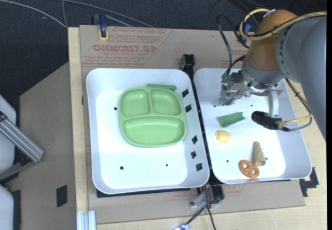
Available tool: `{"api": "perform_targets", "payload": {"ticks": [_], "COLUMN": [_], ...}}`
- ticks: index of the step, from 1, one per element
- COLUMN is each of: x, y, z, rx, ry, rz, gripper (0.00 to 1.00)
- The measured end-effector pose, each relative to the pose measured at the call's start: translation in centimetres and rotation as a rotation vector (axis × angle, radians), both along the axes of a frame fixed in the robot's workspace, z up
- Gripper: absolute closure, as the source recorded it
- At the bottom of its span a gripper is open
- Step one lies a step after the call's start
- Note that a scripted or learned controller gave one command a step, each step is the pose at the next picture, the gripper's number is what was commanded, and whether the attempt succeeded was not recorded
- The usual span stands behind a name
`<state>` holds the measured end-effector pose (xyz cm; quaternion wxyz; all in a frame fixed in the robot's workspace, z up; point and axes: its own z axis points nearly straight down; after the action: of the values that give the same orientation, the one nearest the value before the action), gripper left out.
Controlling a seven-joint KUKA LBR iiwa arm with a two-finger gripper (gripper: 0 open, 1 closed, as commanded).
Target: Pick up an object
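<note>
Cam view: tool (pixel 229 97) hovers upper part of right bin (pixel 295 164), can't tell its state – approach step, nothing visibly held; nearest target, green piece (pixel 231 118), lies just below it – next needs a short drop onto it.

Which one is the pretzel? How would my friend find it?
Look in the right white bin, the one without the green plate. Go to its front edge, nearest the camera, beside the tan cone-shaped piece. The pretzel is the small orange-brown twisted loop with holes, unlike the solid pieces nearby.
</note>
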<state>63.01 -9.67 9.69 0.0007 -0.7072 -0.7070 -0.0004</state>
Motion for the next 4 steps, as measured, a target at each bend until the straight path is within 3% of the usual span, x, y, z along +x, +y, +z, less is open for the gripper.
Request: {"api": "perform_targets", "payload": {"ticks": [3, 4], "x": [0.1, -2.2], "y": [0.2, 4.4], "z": [16.5, 16.8], "rx": [-0.003, 0.001], "ry": [-0.008, 0.002], "rz": [0.002, 0.005], "gripper": [1.00, 1.00]}}
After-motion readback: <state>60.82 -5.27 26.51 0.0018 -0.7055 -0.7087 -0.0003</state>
